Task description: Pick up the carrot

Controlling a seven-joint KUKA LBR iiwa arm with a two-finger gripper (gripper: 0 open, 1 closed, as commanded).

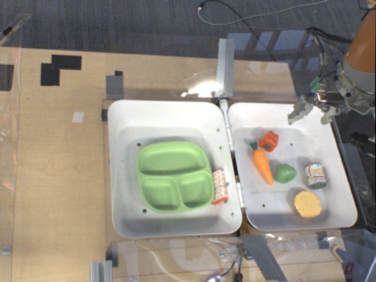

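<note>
Carrot [262, 166]: lying flat in the right bin [346, 216], left-centre of its floor, green top end toward the back, tip pointing to the front-right. Nothing on it.
Gripper [312, 113]: up over the back edge of the right bin, well apart from the carrot. Fingers spread, nothing between them.
Arm: comes in from the right, orange band [363, 50] visible at the upper right corner.
Red pepper [269, 140]: just behind the carrot's top end, near or touching it, can't tell which.
Green round item [285, 173]: just right of the carrot's tip end, very close.
Small can [315, 175]: right of the green item, label side showing.
Yellow round item [307, 204]: front of the right bin, near the can.
Left bin [117, 216]: holds a green divided plate [174, 175], three compartments.
Small packet [220, 186]: red and white, beside the plate's right edge, against the wall between the bins.
</note>
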